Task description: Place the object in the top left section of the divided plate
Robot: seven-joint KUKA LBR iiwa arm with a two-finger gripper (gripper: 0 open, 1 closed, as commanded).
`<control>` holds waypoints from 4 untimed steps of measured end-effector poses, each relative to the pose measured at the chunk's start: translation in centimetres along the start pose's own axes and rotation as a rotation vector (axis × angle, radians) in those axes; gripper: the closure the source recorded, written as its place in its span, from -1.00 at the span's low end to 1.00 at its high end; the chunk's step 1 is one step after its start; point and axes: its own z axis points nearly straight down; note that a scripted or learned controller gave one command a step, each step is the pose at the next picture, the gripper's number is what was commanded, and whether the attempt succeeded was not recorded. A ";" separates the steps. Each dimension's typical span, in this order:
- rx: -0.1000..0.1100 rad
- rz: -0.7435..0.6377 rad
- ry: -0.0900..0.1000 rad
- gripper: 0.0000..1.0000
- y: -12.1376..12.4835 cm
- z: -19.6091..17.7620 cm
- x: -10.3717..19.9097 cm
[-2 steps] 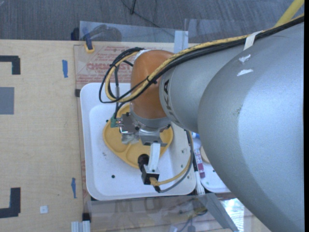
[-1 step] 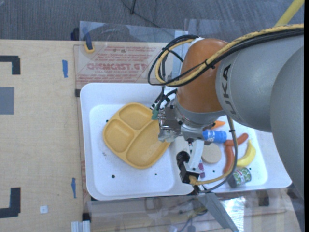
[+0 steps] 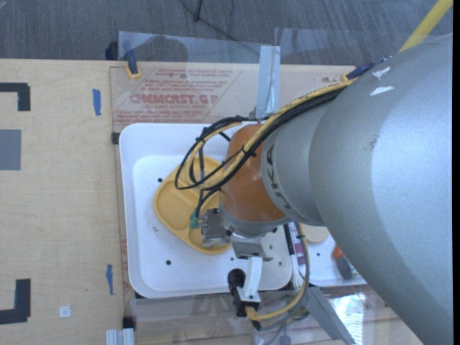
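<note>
Where the arm [image 3: 374, 185] looms, a smooth yellow plate [image 3: 172, 203] (rounded) lies.

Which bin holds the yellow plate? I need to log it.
The left bin: the plate lies in it, partly under the arm. The right bin is mostly hidden by the arm.

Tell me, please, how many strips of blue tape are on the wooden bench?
2: one blue tape strip near the top left, another lower, beside the white bin. The arm may hide more.
</note>
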 end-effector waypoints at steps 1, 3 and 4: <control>-0.026 -0.096 0.006 1.00 4.1 1.5 -4.9; 0.002 -0.220 0.000 1.00 0.9 -9.0 4.0; -0.003 -0.383 -0.001 1.00 3.9 -11.2 5.6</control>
